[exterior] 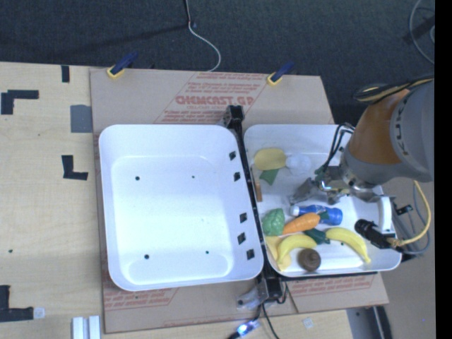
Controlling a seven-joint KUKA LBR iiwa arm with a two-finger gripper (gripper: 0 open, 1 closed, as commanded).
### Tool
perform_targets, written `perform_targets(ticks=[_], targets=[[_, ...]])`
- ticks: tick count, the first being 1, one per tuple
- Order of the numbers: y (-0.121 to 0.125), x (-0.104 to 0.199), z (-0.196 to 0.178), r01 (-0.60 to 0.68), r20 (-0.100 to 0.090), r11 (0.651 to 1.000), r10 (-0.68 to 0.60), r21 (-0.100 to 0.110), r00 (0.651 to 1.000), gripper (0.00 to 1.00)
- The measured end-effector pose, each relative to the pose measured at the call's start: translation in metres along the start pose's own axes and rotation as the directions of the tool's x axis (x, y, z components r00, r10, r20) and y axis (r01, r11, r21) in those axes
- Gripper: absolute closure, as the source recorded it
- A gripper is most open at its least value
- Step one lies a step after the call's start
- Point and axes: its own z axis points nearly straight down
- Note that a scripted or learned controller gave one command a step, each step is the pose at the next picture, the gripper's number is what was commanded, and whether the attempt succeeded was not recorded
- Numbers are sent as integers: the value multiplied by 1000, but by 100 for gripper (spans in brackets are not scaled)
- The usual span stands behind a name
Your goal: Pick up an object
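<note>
hand [305, 191] fingers blurred, state unclear | arm [395, 136] cut off at rt edge

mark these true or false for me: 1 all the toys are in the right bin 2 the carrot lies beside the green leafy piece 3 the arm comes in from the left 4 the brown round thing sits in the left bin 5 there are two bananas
1. True. The toys all lie in the right bin, none in the left bin.
2. True. The carrot lies right next to the green leafy piece.
3. False. The arm reaches in from the right, with its gripper over the right bin.
4. False. The brown round thing sits at the near edge of the right bin.
5. True. One banana lies left of it, another banana to the right.
</note>
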Motion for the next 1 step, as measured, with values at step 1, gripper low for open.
perform_targets(ticks=[1], targets=[[110, 15, 2, 11, 2, 1000, -11, -8, 1000, 0]])
